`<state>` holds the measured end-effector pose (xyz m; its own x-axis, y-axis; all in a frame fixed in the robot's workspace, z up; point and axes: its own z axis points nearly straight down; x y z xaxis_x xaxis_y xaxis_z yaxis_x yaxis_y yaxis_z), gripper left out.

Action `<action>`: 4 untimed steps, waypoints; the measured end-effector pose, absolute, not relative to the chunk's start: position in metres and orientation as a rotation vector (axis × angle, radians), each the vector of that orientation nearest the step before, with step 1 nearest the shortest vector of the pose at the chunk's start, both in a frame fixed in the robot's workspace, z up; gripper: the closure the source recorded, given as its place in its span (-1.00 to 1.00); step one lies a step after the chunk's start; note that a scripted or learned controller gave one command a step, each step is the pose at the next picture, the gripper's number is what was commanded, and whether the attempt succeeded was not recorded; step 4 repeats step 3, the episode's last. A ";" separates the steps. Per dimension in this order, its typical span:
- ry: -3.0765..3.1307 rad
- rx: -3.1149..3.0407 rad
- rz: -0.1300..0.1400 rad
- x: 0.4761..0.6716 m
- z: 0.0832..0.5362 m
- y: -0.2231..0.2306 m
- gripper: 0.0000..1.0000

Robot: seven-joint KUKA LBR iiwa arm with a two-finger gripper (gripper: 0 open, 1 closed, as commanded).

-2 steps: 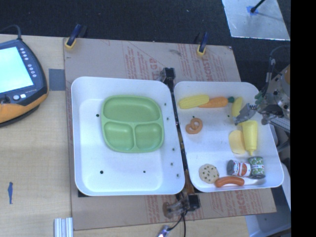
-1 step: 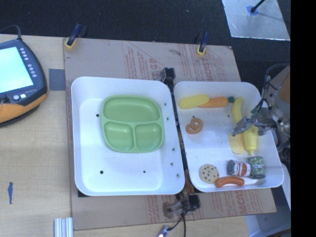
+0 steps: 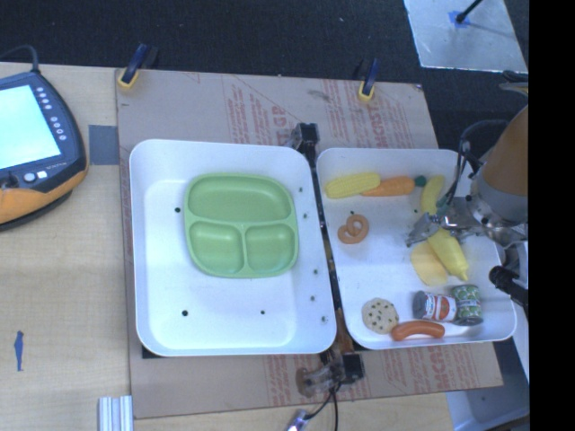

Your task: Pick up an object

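Reaching into the right bin, the gripper hangs low over a yellow toy banana beside a yellow block. Its fingers look spread, one tip touching the banana's upper end, and they have hold of nothing. I judge this the approach step. Next, the fingers must come down around the banana and close.

A yellow toy banana lies tilted in the right bin, beside a yellow block.
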<state>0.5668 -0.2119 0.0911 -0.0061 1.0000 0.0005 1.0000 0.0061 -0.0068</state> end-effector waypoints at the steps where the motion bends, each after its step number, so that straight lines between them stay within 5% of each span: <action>1: -2.227 -2.209 0.008 0.567 0.102 -0.213 1.00; 2: -2.229 -2.213 0.003 0.598 0.092 -0.144 1.00; 3: -2.225 -2.215 0.001 0.623 0.192 -0.070 1.00; 4: -2.225 -2.215 0.001 0.623 0.192 -0.070 1.00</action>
